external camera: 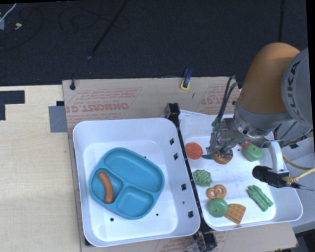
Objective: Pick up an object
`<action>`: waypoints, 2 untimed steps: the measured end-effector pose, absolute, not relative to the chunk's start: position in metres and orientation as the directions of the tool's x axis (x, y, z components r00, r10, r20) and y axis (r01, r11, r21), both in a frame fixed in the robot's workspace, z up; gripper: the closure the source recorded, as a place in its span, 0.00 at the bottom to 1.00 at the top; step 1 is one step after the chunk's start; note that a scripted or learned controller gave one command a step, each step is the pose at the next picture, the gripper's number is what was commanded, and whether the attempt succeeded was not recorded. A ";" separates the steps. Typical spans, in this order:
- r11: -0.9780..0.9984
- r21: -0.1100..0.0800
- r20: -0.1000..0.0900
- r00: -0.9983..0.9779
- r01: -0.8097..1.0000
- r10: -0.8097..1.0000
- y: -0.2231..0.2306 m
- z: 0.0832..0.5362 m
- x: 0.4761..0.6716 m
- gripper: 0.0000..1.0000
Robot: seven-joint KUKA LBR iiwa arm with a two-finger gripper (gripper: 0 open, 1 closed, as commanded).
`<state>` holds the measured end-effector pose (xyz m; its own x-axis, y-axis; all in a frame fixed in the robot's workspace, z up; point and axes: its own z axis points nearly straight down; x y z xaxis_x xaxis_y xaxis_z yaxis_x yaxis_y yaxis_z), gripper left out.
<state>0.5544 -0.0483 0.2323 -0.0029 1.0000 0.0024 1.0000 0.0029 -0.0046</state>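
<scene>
Gripper: low in right bin, at twelve o'clock of a brown ring and touching it; grip cannot be told; ring likely the target, tomato at its nine o'clock. Crowding: green ball at three, knobbly fruit and pretzel toward six; freest room at twelve, near the far wall.

— What sits on the bench?
— A cardboard sheet, printed in red, with two white bins side by side on it: the left bin and the right bin.
— Anything else?
— Black and grey patches on the pale wood.
</scene>
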 end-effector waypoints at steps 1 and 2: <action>-0.002 -0.004 0.000 0.002 1.000 1.000 -0.049 0.225 0.546 1.00; 0.001 -0.002 0.001 -0.001 1.000 1.000 -0.043 0.236 0.543 1.00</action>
<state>0.5433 -0.0433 0.2364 -0.0013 1.0000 0.0010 1.0000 0.0013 -0.0016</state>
